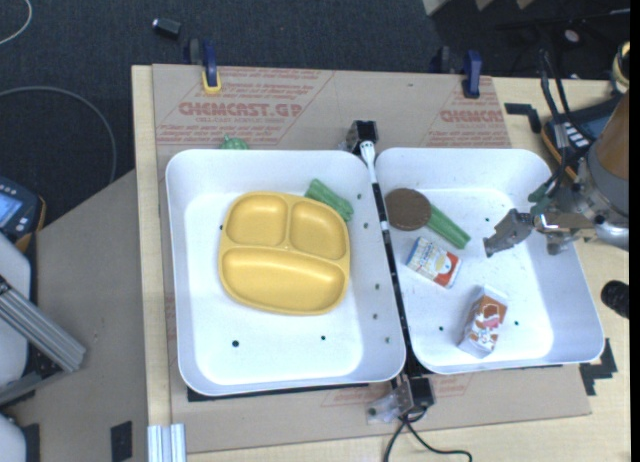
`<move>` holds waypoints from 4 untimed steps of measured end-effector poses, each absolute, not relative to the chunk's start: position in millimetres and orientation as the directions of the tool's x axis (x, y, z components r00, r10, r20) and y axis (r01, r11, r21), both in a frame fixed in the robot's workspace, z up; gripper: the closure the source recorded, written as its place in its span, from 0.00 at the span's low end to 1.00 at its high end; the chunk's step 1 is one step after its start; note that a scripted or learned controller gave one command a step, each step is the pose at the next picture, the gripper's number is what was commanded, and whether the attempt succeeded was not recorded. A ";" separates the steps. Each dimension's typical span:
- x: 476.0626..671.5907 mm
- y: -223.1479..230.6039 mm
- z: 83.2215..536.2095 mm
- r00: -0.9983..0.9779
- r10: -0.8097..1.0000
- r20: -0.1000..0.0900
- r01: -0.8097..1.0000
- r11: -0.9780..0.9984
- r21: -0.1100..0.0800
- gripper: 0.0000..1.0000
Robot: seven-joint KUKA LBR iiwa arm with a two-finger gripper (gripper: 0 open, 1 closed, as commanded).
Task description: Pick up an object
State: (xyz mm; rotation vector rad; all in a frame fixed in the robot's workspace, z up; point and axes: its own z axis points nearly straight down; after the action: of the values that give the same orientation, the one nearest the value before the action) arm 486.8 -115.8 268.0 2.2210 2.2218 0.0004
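Right bin [560,340]: my gripper [503,237] over bare floor near the right wall, nothing between its fingers.
Fingers' spread: I cannot tell. To its left, apart: small white carton [433,260]; brown disc [408,208] touching green strip [447,226]. Below and to its left, near the front rim: red-and-white carton [483,324]. Left bin [200,320]: yellow divided plate [285,252], second green piece [328,199] at the plate's upper edge.
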 end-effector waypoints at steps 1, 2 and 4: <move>487.6 -115.8 278.8 -0.001 1.000 -0.001 1.000 0.001 0.004 1.00; 479.0 -47.2 267.0 -0.007 1.000 0.004 1.000 0.007 -0.004 1.00; 480.0 78.3 309.2 -0.008 1.000 0.003 1.000 0.008 0.007 1.00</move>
State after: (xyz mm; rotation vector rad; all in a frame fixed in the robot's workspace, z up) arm 480.0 78.3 309.2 2.2104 2.2288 0.0111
